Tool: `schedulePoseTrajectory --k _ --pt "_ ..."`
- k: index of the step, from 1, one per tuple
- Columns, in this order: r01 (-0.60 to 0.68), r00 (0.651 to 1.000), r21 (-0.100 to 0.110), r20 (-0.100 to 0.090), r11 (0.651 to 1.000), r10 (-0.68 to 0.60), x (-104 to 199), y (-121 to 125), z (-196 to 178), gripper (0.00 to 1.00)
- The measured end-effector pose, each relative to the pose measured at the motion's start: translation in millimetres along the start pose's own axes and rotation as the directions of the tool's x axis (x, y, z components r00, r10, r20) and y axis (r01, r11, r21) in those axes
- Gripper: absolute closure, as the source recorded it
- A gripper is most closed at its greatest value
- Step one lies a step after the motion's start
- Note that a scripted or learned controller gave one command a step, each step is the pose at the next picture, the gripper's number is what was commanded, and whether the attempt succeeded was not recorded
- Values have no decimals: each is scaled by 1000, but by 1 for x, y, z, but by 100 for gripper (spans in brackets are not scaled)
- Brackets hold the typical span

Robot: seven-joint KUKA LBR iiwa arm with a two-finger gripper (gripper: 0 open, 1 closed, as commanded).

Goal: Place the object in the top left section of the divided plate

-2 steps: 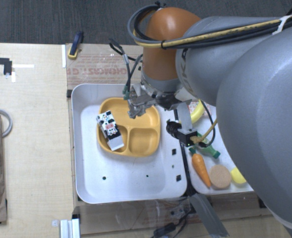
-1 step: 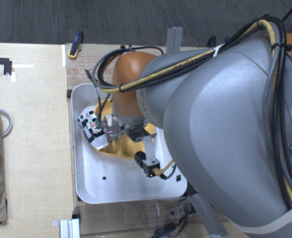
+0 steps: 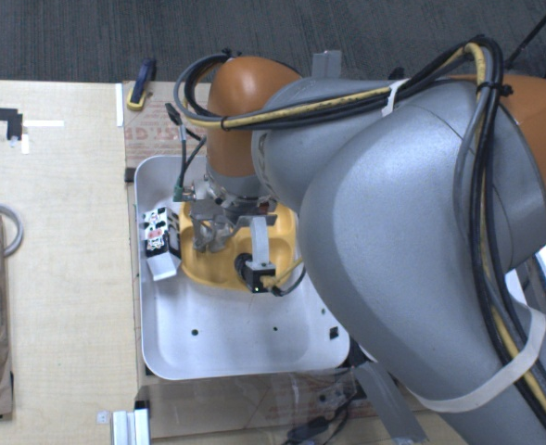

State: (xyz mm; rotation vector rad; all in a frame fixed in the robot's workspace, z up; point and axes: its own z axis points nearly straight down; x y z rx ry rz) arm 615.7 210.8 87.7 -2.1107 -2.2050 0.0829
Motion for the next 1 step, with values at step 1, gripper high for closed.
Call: schedulePoseTrajectory --k 1 --pt "139 990 -5 24 990 -139 14 -2 2 100"
